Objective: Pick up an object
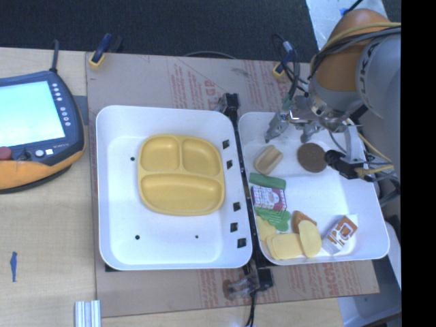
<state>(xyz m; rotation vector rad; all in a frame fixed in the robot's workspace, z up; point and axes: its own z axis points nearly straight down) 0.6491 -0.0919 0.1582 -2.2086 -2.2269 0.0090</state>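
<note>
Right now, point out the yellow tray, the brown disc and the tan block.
yellow tray (181, 191), camera view, floor of its large compartment.
brown disc (312, 157), camera view, middle of its top face.
tan block (268, 159), camera view, middle of its top.

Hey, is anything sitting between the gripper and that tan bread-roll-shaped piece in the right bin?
Nothing visible does. The gripper sits over the upper left part of the right white bin, and the tan bread-roll-shaped piece lies just below and left of it, bare bin floor between them.
</note>
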